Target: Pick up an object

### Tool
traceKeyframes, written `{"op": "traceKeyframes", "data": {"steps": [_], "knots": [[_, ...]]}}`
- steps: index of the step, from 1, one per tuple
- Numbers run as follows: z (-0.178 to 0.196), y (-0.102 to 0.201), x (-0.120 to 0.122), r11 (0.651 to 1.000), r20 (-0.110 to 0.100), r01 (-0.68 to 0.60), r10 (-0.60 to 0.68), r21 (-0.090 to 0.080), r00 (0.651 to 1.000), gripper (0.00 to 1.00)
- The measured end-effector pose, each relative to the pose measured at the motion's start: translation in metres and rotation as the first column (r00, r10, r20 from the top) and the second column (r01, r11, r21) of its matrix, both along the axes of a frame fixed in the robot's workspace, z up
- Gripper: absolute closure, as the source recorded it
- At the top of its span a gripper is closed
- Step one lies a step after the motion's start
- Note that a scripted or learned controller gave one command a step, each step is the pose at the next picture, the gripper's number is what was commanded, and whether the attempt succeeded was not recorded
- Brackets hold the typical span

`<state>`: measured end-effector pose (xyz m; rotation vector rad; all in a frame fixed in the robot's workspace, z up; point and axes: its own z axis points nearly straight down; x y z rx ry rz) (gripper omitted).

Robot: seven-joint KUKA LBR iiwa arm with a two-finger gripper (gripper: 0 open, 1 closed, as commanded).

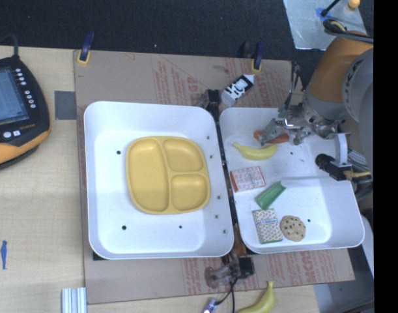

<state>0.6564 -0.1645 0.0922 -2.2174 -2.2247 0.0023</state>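
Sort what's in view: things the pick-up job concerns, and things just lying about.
Job:
gripper
orange item beside it
banana
red card
green block
packet
cookie
right bin

Lying about:
yellow tray
left bin
pendant
second banana, off the bins

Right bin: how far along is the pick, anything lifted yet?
Done: the hand is down in the right bin, at an orange item above the banana. In hand: nothing clearly gripped; I can't tell its finger state. Left: close, lift. The green block, cookie, and two packets lie flat.
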Motion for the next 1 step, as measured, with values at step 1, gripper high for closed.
{"op": "traceKeyframes", "data": {"steps": [1], "knots": [[-0.0004,0.0168,-0.0004,1.0,-0.003,-0.001,0.001,0.001,1.0,0.0]]}}
